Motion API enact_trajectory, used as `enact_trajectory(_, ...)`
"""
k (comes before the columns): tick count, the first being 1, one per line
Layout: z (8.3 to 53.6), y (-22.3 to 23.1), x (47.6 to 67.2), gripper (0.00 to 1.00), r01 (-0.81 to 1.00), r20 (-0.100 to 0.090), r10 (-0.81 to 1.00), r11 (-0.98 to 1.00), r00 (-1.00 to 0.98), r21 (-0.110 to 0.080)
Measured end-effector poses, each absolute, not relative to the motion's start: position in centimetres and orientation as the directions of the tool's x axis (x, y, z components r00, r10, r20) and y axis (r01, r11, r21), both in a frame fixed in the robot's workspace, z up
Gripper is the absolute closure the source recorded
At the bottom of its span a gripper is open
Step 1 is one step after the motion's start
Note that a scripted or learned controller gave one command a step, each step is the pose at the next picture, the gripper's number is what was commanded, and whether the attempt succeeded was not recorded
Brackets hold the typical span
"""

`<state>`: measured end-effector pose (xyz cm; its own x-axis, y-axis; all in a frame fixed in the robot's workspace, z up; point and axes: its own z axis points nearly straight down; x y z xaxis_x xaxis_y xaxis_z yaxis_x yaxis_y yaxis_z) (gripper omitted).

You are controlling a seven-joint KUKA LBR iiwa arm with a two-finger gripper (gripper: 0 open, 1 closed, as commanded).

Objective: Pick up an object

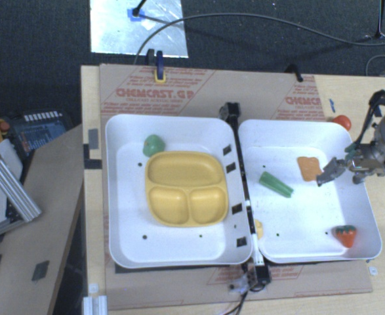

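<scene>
Two white bins side by side on the bench. Left bin is mostly taken up by a yellow divided tray, w/ a small green lump just off the tray's top-left corner, near the bin's back wall. Only narrow strips of free floor remain around the tray, widest along the front.

Right bin has far more room. An orange flat piece sits toward the back, right of centre. A green stick-shaped piece lies at a slant left of it, apart from it, closer to the divider b/w the bins. A red-orange strawberry-like toy is tucked into the front-right corner, close to the rim. The middle and front-left of the floor are open.

The gripper comes in over the right rim, its dark tip low just beside the orange piece's right edge; can't tell if it touches. Nothing seen b/w the fingers, and whether they're spread or pressed together can't be told from here.

A red ball sits outside the right bin, just past its back-right corner.
</scene>
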<state>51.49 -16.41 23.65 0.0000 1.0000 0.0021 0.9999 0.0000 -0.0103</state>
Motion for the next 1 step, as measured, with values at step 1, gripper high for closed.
enact_trajectory(1, 24.26, -16.36, 51.75, 0.00, 1.000, 0.000, 1.000, 0.003, -0.003, 0.002)
